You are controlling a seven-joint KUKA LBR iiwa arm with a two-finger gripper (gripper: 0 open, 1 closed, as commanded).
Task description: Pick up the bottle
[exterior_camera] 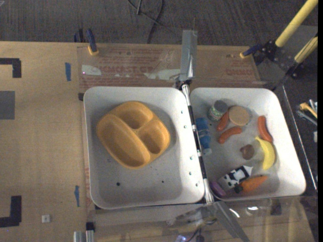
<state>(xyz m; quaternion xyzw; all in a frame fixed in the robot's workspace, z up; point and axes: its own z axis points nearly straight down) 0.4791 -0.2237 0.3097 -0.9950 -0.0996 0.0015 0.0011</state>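
Observation:
A small clear bottle with a blue cap and label (203, 134) lies on its side in the right bin (288, 135). It rests along that bin's left wall, its long axis running front to back. Nothing touches or covers it. The closest item to it is an orange sausage (230, 134) to its right.
The right bin also holds a grey-green can (219, 109), a tan round lid (238, 116), two more sausages, a banana (267, 153), a brown lump (247, 150), a cow-patterned carton (235, 177) and a carrot (254, 183). A yellow divided plate (133, 133) sits in the left bin (151, 185).

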